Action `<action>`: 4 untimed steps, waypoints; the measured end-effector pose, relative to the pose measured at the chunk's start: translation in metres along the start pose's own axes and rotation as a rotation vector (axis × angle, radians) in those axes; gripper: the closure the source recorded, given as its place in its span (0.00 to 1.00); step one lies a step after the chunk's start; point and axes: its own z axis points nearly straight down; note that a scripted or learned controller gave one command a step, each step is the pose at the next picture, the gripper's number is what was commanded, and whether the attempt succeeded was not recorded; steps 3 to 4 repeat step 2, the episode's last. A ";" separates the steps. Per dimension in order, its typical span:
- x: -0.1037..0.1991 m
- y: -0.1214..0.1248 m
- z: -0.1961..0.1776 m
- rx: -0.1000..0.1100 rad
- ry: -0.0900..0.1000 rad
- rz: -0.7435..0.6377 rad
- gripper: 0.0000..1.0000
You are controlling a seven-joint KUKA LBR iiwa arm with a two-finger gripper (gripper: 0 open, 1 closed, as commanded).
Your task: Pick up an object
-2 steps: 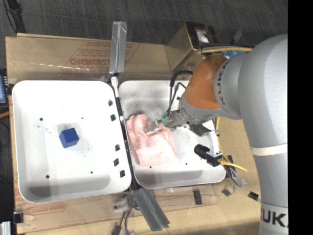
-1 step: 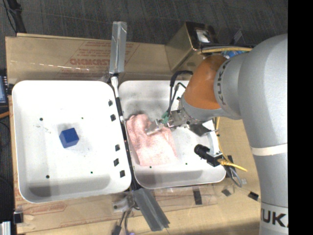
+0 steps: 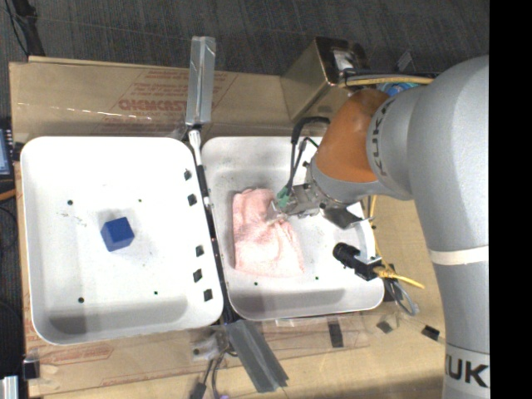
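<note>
Your pincer [image 3: 283, 204] is down in the right bin [image 3: 249, 302], at the upper right edge of the pink cloth [image 3: 262, 238]; a fold looks bunched at the tip, likely so it lifts by one edge, but you cannot tell how wide it stands or whether it grips. The cloth lies crumpled mid-bin. A blue cube [image 3: 118, 233] sits well apart in the left bin [image 3: 50, 322]

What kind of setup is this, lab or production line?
Likely a robotics lab grasping rig, not production: a KUKA arm reaches over two shallow white bins set on cardboard, holding test items, a blue cube and a pink cloth, with carpet underneath.
</note>
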 end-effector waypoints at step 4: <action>0.082 0.073 -0.089 0.001 0.000 -0.015 1.00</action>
